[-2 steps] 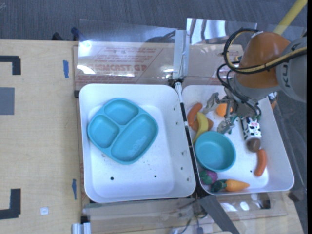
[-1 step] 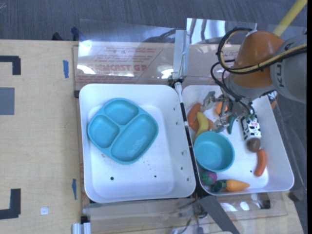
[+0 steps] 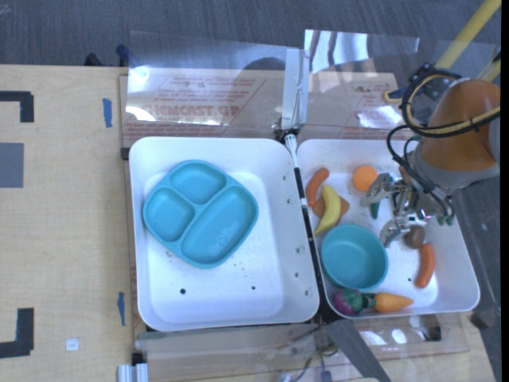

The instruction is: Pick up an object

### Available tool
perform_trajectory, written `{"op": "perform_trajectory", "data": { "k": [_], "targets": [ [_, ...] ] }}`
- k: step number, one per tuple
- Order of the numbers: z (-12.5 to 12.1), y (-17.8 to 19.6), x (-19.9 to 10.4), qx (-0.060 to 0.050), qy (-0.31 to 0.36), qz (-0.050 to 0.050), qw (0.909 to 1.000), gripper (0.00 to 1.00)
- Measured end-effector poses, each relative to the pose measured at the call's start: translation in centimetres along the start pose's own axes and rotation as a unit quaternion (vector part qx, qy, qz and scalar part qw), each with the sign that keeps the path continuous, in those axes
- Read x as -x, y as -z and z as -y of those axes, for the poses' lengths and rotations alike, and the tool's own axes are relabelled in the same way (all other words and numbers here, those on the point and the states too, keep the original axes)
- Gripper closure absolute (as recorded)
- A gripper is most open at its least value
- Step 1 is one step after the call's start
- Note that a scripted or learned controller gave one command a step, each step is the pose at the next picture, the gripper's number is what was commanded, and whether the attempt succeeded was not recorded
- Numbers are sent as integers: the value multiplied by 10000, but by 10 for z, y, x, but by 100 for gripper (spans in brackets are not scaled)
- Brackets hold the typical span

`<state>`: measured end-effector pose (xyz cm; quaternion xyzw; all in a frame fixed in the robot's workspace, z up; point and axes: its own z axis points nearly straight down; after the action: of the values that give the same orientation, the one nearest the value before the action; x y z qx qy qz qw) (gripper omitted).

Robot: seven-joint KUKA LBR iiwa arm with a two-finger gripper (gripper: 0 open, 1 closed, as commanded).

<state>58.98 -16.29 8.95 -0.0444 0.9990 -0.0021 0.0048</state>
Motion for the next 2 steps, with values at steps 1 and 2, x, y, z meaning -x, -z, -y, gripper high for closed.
{"op": "perform_trajectory", "data": {
  "k": [1,2],
  "targets": [
    [-50,-1,48,20,-561,20,9984,0],
    [-50,15,52,4,-558,99,9984,100]
  ]
}}
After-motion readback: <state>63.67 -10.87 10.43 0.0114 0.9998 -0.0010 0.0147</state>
